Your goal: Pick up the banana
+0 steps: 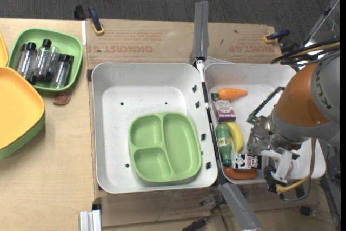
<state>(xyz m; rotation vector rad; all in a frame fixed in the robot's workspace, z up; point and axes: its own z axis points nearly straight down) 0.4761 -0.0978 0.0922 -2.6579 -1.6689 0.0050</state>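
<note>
Nearest the camera, my claw [258,140] hangs low over the right bin [270,74], just right of the clutter along that bin's left wall; my wrist and its orange band block the tips, so I cannot tell whether the claw is open or closed, and I see nothing gripped. At the bin's near edge lies a red sausage [240,173], with a small black-and-white box [247,161] just above it; a green bottle [223,143] lies lengthwise against the wall. The banana [236,137] lies beside that bottle, touching it on its right and close to my claw; wedged like this, it leaves me only its right side free, so I judge a grasp must come from above with one finger slipping between banana and bottle. Further back sits a pink carton [224,111]; beyond that a carrot [232,93] lies crosswise near the far wall. The left bin [108,116] holds a green tray [164,146]; far left on the bench stand yellow plates [19,116] and a green dish of bottles [46,59], well apart from my work.
</note>
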